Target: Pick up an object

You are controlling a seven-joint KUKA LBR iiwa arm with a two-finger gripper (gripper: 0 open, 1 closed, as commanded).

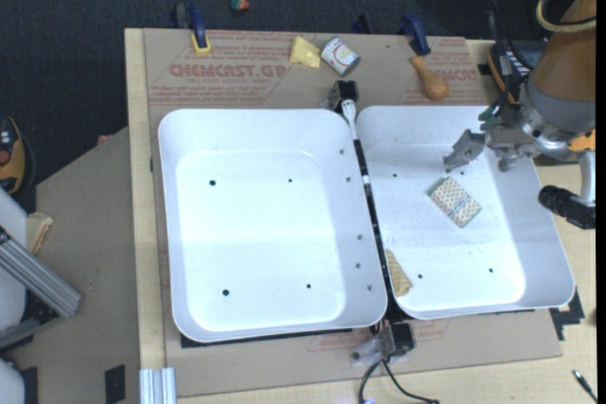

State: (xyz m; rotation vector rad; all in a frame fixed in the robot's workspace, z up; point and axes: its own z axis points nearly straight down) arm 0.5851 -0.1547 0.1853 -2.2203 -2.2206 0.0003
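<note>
On the bench board [237, 71], red "CHEMCAST" print — tool [483, 147] above right bin [530, 232]

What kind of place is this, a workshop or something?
Probably a robotics lab: a grey robot arm reaches over two white bins clamped to a bench, with a small patterned object to grasp.

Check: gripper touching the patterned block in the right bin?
Apart. The camera view shows bare white bin floor between the gripper and the patterned block, which lies below it in the right bin.

The arm [568, 61] is cut off by the frame's right edge; a tan object [398, 274] at the right bin's [530, 289] lower-left corner is too blurred to identify
</note>
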